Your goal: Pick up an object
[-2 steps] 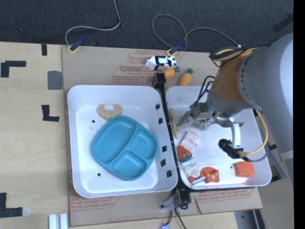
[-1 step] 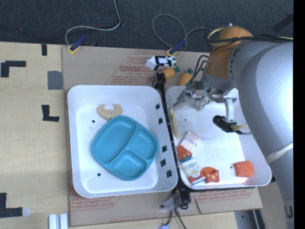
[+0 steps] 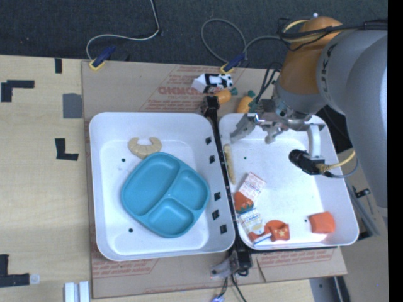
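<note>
My gripper (image 3: pixel 257 131) hangs over the far end of the right bin (image 3: pixel 340 200), open, with nothing between its fingers. Nearer in that bin lie a small white and pink packet (image 3: pixel 252 184), a red piece (image 3: pixel 243 201), another printed packet (image 3: pixel 251 219), a red toy (image 3: pixel 278 230) and an orange block (image 3: pixel 322 222). A pale stick (image 3: pixel 228 162) lies along the bin's left wall. All of these sit below the gripper in the view, apart from it.
The left bin (image 3: pixel 104 187) holds a blue divided plate (image 3: pixel 165 195) and a tan crescent (image 3: pixel 145 146). The grey arm (image 3: pixel 352 74) with its orange band covers the upper right. Clips and cables lie beyond the bins' far edge.
</note>
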